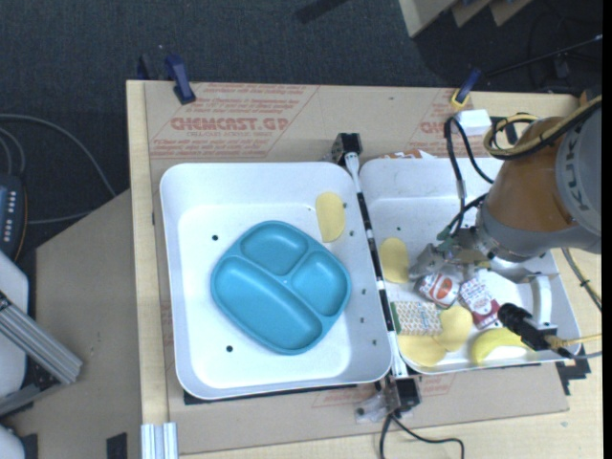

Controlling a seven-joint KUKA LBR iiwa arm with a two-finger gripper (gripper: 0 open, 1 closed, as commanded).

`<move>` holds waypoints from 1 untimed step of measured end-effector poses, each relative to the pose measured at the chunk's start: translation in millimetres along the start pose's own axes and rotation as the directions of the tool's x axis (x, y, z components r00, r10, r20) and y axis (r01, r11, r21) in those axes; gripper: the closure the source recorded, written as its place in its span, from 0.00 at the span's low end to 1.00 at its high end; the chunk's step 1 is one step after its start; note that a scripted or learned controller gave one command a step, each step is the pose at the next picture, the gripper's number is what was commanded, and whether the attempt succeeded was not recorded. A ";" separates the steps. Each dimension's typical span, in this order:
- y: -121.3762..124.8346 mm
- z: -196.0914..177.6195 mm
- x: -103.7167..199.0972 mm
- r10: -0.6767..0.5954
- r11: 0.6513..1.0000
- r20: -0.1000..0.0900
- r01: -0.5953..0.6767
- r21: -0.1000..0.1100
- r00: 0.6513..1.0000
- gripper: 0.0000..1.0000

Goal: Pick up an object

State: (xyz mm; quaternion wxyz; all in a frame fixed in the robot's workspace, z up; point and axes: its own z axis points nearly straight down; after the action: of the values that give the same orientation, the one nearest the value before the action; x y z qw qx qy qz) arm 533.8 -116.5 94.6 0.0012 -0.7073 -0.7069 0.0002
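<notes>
The right bin (411,182) holds a pile of small items at its front. Among them are a yellow piece (394,256), a red and white packet (440,288), a second red and white packet (479,301), a speckled packet (416,316) and a yellow banana-like piece (497,344). My gripper (442,256) reaches down from the right, low over the first red and white packet and just right of the yellow piece. The orange band of the arm (526,199) sits above it.
The left bin (191,194) holds a blue divided plate (278,285) and a pale yellow piece (331,216) near its right wall. More yellow pieces (426,348) lie at the right bin's front edge. Cables (478,151) loop beside the arm.
</notes>
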 end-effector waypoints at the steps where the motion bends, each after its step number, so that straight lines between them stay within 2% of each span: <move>1: -28.8 10.5 1.7 0.000 1.000 0.000 0.000 0.000 1.000 0.00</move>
State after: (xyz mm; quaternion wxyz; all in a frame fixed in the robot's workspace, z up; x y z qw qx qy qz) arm 505.1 -114.8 84.2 0.0010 -0.7074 -0.7068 0.0002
